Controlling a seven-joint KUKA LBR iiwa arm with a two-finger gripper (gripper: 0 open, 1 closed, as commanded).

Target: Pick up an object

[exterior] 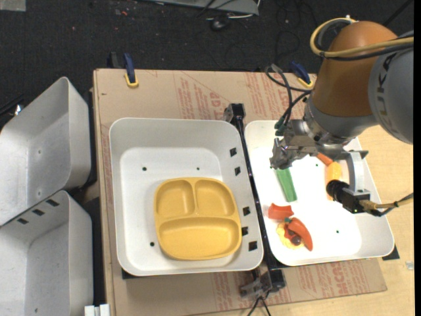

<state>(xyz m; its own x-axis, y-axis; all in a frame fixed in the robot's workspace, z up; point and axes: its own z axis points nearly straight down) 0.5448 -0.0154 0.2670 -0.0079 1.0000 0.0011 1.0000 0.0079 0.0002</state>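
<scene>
In the right bin [368, 245], a green stick [287, 184] lies lengthwise near the left wall. My gripper [283, 158] hangs low right over the stick's far end; whether it touches the stick is unclear. A red piece [279, 210] lies just in front of the stick. Closer still sits a yellow and red toy pepper [295, 233]. An orange object [333, 171] rests to the right of my gripper, partly hidden by the wrist.
The left bin [131, 143] bears a yellow divided plate [196, 217] in its near half. A black divider [245, 170] runs between the two bins. The bulky grey and orange arm [358, 78] covers the right bin's far right corner.
</scene>
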